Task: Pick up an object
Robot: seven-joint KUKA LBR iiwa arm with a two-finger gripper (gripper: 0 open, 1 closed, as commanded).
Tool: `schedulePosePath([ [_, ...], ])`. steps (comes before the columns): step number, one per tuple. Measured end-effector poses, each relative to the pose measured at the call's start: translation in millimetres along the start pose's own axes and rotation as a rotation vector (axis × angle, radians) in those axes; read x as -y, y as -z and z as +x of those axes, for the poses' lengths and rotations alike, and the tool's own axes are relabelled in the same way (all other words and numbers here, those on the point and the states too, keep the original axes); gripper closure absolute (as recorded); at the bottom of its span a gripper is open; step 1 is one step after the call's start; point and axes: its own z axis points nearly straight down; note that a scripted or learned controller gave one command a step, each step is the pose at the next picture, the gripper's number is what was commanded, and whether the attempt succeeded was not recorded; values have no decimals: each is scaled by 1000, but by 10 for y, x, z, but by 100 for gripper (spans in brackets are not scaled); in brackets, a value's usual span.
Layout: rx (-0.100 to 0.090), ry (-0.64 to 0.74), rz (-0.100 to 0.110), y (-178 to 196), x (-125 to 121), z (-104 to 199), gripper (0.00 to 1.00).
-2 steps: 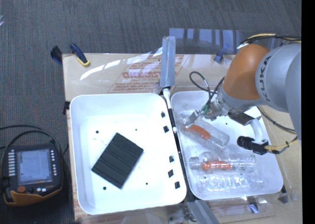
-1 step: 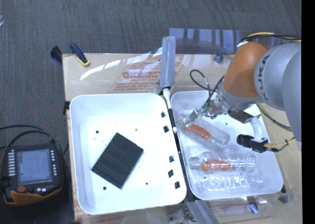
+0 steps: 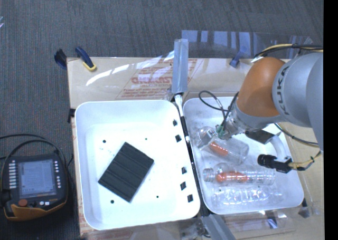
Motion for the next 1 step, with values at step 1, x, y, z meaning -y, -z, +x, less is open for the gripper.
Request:
schedulePosePath([
  [1,-12,-48,31,-157,-456,-303,0],
])
